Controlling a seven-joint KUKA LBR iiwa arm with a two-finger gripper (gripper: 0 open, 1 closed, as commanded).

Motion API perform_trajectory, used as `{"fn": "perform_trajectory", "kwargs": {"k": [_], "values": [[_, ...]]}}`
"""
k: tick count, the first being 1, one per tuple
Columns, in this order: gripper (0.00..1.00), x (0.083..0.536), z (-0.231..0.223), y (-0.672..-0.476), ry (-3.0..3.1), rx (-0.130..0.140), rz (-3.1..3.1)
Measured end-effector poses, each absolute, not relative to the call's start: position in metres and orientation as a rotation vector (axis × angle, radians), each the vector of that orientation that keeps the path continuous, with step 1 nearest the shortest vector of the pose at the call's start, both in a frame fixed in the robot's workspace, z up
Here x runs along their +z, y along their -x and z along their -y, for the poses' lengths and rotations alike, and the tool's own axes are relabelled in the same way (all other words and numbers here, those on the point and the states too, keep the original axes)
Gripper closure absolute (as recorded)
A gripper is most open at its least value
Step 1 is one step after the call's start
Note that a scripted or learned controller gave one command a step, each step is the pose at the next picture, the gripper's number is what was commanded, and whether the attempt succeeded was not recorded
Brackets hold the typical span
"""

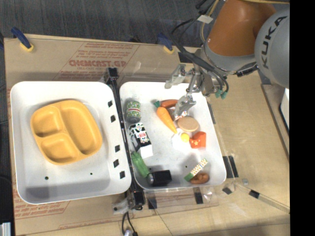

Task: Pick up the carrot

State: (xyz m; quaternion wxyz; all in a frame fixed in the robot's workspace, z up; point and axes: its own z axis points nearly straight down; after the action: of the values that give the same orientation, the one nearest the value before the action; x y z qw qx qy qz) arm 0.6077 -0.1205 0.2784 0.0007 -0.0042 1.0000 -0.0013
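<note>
The gripper (184,106) is down inside the right bin (212,132), metal fingers (186,102) pointing toward the bin floor, and they look parted, with nothing between them. The tips hang right above the upper end of the carrot (166,119), just beside it, but whether they touch it cannot be told from this angle.

The carrot lies flat on the bin floor, orange body running on a slant, green top up near the bin's far-left part, pointed end down toward the middle. A red-brown sausage shape (169,103) sits just behind its top. On the carrot's right, close by, sits a round tan-topped piece (188,125), with a small yellow bit (184,137) and a red block (198,140) below it.

Along the left wall of that bin: a green can (132,110), a black-and-white cow-patterned carton (140,133), a green bottle (139,163) lying down, then a black box (160,177) at the near edge. A striped packet (198,170) sits at the near-right corner.

Moving outward, the grey arm (272,38) with its orange band (235,23) comes in from the upper right. The left bin (29,181) carries a yellow divided tray (65,131). Both bins rest on a cardboard sheet (98,55) with red print.
</note>
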Motion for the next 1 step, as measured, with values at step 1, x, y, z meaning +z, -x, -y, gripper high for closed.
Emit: {"fn": "perform_trajectory", "kwargs": {"k": [1], "values": [[0.0, 0.0901, 0.1201, -0.6566, -0.022, -0.001, -3.143]]}}
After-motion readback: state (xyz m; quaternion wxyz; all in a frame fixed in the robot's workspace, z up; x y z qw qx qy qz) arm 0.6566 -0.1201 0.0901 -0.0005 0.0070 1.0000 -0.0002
